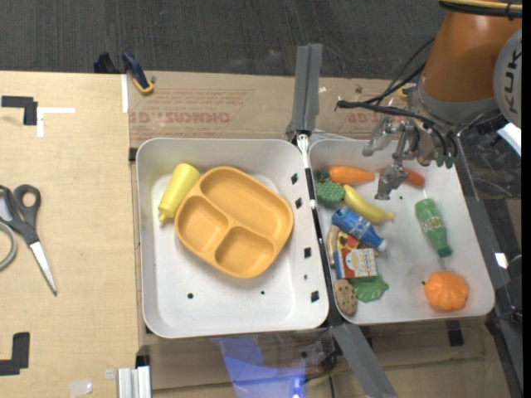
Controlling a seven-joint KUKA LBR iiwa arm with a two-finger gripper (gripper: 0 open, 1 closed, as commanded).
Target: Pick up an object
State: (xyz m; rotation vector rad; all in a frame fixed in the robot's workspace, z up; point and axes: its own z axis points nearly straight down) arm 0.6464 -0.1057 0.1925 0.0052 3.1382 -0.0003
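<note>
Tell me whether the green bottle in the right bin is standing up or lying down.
Lying down. The green bottle rests on its side on the right bin floor, its whole length showing, cap toward the near edge.

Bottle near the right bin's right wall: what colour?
Green bottle, seen in the camera view.

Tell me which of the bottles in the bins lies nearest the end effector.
The green bottle in the right bin. It lies just below and right of the end effector; the blue bottle is farther left, and the yellow bottle is in the left bin.

Yellow-orange tray (pixel 234 222), yellow bottle (pixel 177 189), green bottle (pixel 432 225), orange pumpkin (pixel 446 291)
</note>
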